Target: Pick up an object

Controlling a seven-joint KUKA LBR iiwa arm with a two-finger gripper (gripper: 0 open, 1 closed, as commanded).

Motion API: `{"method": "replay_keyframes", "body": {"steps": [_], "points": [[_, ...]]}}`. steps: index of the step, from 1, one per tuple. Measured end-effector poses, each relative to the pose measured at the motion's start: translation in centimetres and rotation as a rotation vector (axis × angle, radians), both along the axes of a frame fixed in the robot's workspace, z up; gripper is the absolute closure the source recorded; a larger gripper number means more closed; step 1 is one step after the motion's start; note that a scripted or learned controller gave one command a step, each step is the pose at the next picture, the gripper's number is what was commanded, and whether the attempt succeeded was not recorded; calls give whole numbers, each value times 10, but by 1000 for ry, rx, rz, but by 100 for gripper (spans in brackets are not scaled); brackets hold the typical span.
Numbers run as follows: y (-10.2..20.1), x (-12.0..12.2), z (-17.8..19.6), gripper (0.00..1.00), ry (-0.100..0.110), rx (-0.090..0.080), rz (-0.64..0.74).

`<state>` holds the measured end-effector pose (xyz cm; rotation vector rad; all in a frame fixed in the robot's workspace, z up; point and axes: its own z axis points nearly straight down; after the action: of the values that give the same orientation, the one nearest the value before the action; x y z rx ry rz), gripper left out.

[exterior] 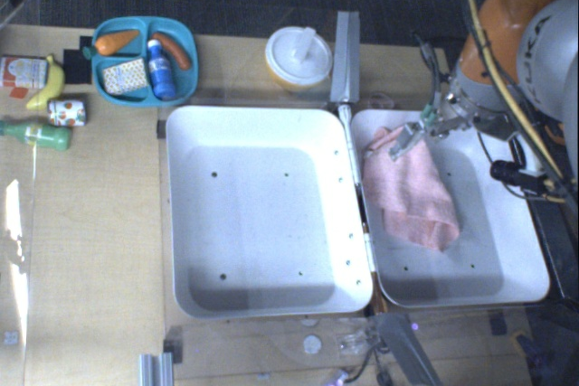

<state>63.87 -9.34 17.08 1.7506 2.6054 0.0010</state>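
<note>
Left bin (262, 285) is wide open, loads of room to drop in. Right bin (507, 276) is tighter: the pink cloth (412, 194) hogs its left half and the arm (520, 41) hangs over the top right corner.

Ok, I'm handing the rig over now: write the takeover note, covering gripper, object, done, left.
Gripper: low over the upper left corner of the right bin, at the top edge of the pink cloth; finger state unclear.
Pink cloth: crumpled in the right bin's left half, lying on the bin floor.
Done: arm brought to the cloth.
Left: confirm a grasp, then lift the cloth clear.
</note>
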Motion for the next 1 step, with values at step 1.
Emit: {"method": "replay_keyframes", "body": {"steps": [1], "points": [[-56, -1, -75, 0, -6, -1, 20]]}}
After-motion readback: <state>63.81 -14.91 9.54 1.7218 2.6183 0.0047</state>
